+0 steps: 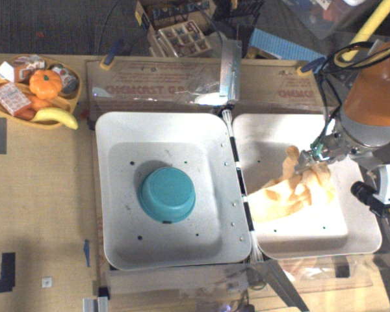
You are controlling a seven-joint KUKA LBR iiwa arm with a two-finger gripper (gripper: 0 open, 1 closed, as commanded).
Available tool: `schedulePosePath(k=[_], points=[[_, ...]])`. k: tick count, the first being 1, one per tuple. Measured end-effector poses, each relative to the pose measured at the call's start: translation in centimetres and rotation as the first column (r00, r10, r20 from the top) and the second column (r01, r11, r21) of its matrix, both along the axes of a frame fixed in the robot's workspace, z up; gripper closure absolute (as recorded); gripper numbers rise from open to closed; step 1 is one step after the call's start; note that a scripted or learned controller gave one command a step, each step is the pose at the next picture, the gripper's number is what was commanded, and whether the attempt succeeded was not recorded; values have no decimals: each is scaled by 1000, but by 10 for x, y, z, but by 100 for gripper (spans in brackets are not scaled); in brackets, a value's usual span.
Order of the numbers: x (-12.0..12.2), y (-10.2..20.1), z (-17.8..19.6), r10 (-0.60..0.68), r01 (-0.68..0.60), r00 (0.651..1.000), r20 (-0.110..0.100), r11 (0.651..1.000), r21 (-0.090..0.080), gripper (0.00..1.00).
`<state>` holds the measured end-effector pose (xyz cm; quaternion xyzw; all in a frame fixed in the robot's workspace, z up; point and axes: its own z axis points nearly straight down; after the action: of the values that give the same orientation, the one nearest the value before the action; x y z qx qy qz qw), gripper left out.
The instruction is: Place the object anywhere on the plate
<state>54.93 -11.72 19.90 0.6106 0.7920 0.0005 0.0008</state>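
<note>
- Your two-finger gripper (310, 161) was low inside the right white bin (273, 132), at the upper end of the soft orange-yellow cloth (292, 197). I could not tell its state from this slanted view: the metal parts and the cloth folds were mixed together there.
- The cloth lay crumpled on the floor of that bin. Its upper part was touching the gripper or just under it, and its lower part was spread toward the wall between the two bins.
- The step in hand was, in my judgement, the pick of the cloth; the carrying had not begun, because most of the cloth lay flat on the bin floor.
- The round teal plate (168, 194), which looked like an upturned dish, stood in the middle of the left white bin (117, 135), well apart from the cloth.
- The next move called for a firm hold, then a lift high enough that the hanging cloth passes over the double wall, and then a travel to the left above the plate.
- The grey arm with the orange band (374, 103) was cut off at the right edge, and it hid the far right corner of the right bin.
</note>
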Motion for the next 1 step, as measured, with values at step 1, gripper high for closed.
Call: schedulePosePath(k=[1], points=[[1, -1, 26, 0, 0, 1000, 1, 1000, -1, 100]])
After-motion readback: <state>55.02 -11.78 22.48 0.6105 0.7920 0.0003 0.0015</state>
